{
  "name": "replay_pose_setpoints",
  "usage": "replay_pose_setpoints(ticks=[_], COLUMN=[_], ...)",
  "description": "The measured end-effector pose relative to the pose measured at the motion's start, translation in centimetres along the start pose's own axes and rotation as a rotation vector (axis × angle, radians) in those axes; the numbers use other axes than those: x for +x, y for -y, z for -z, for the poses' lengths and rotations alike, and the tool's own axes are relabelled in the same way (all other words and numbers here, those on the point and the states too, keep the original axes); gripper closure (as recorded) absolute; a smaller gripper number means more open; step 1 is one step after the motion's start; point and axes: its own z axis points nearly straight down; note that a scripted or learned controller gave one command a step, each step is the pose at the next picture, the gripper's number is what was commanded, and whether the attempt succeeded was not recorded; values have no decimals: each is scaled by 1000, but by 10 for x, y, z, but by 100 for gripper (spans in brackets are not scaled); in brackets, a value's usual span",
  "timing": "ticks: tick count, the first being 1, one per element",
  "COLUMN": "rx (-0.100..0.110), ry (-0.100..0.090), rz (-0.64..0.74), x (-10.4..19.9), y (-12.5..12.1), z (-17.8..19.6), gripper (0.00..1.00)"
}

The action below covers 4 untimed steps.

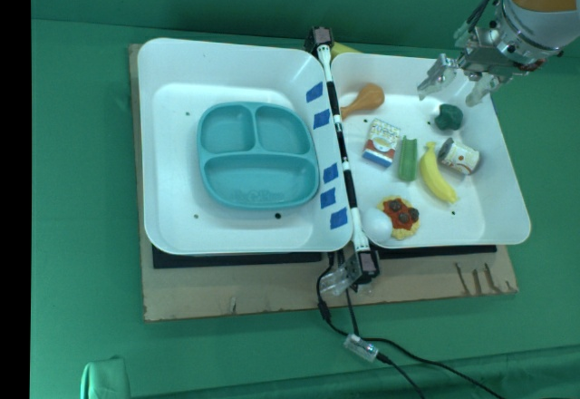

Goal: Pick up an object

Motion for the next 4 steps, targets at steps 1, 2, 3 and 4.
replay_pose_setpoints(ticks=[1, 2, 3, 4], rx=[-7, -17, -34, -34], ry=[4, 6, 9, 9], rz=[1, -4, -12, -12], x=[-38, -31, -33, -33], y=[29, 36, 32, 32], z=[-118, -137, -121, -121], gripper=[0, 0, 100, 0])
